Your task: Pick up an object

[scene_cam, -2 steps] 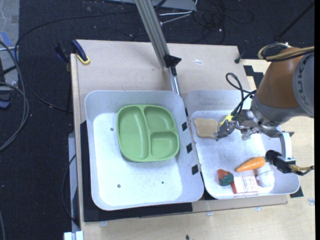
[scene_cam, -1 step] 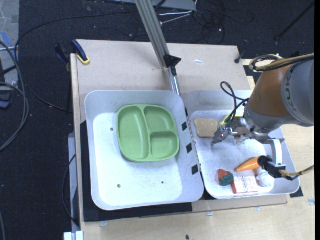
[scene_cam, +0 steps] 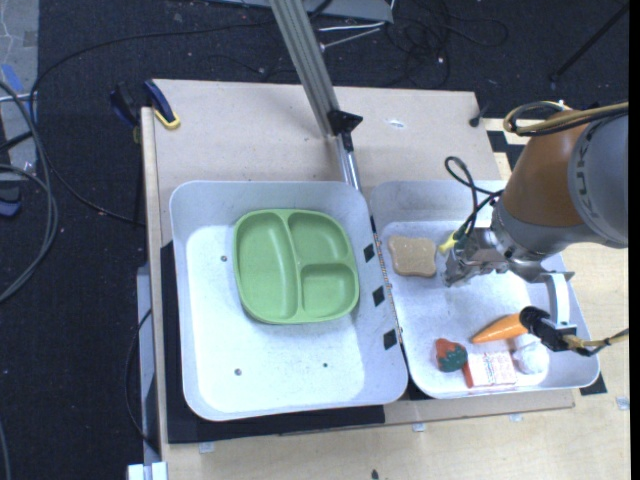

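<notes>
Gripper (scene_cam: 458,268) sits low in the right white bin (scene_cam: 420,203); can't tell its state. Just beside it lies the tan, flat bread-slice toy (scene_cam: 411,257), probably light and squashy, so pinch across its edges. Farther off: orange carrot-shaped toy (scene_cam: 497,329).

Two shallow white bins sit side by side on the bench: the left bin (scene_cam: 200,368) at about nine o'clock from the middle of the view, the right bin (scene_cam: 420,203) at about three o'clock. The left bin holds one thing, a green divided plate (scene_cam: 296,265) with three compartments. The right bin holds five loose things: one slice of bread (scene_cam: 411,257), one orange carrot (scene_cam: 498,329), one small red-and-green piece (scene_cam: 450,355), one red-and-white box (scene_cam: 489,369) and one white lump (scene_cam: 530,356). One arm (scene_cam: 560,188) reaches in from three o'clock.
</notes>
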Controlling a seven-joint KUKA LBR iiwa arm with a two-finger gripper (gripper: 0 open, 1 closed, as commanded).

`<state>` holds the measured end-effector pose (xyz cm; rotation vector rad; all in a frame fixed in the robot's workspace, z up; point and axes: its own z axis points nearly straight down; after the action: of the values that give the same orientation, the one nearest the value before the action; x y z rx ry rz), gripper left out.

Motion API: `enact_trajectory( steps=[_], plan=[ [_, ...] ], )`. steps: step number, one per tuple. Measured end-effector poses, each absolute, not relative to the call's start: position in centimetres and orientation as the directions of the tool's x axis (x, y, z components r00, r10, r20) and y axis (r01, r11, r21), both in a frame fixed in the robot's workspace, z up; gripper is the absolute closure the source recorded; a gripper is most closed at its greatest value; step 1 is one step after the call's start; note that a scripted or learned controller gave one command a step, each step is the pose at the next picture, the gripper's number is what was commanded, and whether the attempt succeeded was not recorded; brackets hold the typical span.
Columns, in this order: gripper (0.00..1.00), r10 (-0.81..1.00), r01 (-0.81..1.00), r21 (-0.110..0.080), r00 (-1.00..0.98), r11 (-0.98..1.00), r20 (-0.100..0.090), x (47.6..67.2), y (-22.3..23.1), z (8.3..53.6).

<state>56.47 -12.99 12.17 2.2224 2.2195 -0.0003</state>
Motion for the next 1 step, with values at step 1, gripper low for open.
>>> enact_trajectory(
  steps=[1],
  plan=[
    [1.00,1.000,1.000,0.005,0.000,0.000,-0.002,56.35,-13.51,18.38]
  ],
)
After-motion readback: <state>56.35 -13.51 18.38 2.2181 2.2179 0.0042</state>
